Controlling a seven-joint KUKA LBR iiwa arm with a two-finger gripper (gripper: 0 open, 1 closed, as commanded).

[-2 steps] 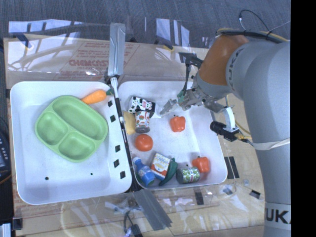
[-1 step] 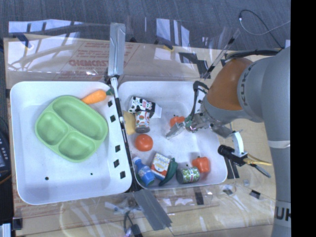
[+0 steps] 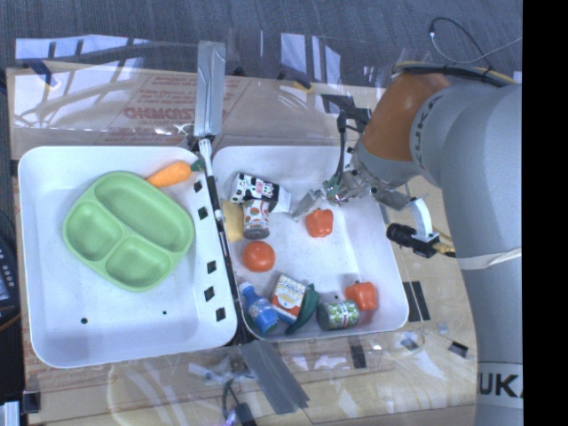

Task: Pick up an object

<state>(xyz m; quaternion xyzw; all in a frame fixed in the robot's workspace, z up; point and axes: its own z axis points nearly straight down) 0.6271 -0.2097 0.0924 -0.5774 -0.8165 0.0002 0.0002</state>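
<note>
The arm [image 3: 461, 176] reached in from 3 o'clock, its tool [image 3: 321, 199] low over the right bin [image 3: 377, 269], just above an orange pepper [image 3: 319, 223]; its grip state was unclear.

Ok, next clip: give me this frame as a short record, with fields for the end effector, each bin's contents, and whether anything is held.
end effector: low over the right bin, beside an orange pepper
held: nothing visible between its fingers
left bin: green divided plate, carrot at its upper edge
right bin: tomato, can, black-and-white carton, blue bottle, second orange pepper, other small packages
</note>
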